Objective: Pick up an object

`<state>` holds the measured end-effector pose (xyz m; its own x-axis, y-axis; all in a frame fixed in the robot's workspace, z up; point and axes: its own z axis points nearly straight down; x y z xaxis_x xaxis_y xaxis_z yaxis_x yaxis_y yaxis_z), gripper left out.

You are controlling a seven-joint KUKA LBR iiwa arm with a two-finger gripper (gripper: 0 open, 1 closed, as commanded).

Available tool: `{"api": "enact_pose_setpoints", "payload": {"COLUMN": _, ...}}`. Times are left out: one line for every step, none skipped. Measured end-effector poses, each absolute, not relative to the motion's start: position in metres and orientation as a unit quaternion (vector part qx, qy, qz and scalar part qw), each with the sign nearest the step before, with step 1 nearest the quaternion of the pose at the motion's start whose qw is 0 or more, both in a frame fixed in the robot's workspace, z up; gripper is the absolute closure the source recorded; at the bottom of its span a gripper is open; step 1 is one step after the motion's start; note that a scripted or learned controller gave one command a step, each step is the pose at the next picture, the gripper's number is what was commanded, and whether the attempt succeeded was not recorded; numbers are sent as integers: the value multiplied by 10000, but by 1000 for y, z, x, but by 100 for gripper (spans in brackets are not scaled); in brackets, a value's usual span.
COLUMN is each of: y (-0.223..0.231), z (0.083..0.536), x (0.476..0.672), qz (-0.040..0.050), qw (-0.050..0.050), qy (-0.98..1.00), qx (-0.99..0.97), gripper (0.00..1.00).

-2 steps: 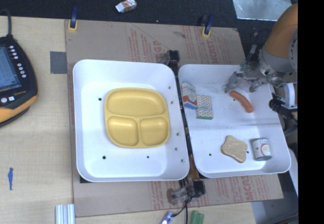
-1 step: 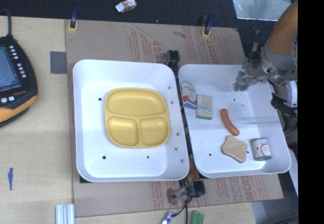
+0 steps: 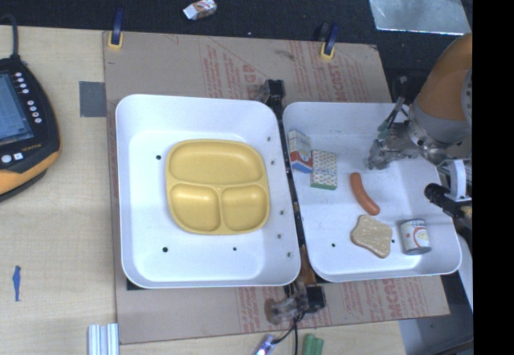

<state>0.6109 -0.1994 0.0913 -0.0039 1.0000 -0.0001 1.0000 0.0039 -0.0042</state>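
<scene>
Gripper (image 3: 384,154) over right bin (image 3: 345,268) far side, claw state unclear. Nearest target: sausage (image 3: 365,193). Better: centre over it, jaws across short axis, descend straight.

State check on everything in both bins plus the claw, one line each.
Yellow divided plate: upright, alone in the left bin.
Two small cartons: lying flat, touching, right bin.
Sausage: lying loose.
Bread slice: lying flat.
Small can: on its side.
Claw: low over the right bin, holding nothing visible.
</scene>
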Motion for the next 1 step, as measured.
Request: {"api": "enact_pose_setpoints", "payload": {"y": -181, "z": 91, "x": 541, "qz": 17, "qw": 15, "qy": -7092, "qx": -7050, "gripper": 100}}
